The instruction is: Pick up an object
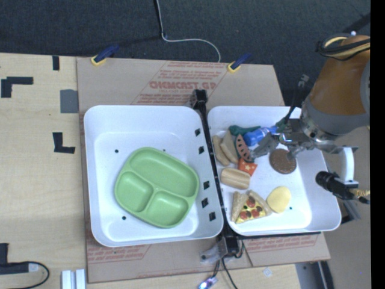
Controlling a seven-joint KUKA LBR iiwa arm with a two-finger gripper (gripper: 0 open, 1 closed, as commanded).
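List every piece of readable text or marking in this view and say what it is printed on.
"CHEMCAST GP", red print, seen upside down, on the cardboard sheet under the bins; the reading is uncertain.
Fainter red print on the same cardboard along its lower edge: too blurred to read.
Black tape marks on the bench: shapes, not letters.

1 fixed camera above bench, looking down at slant on 2 bins (96, 161).

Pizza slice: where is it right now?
In the camera view, the pizza slice lies at the near edge of the right bin, just left of the yellow piece and below the hot dog.
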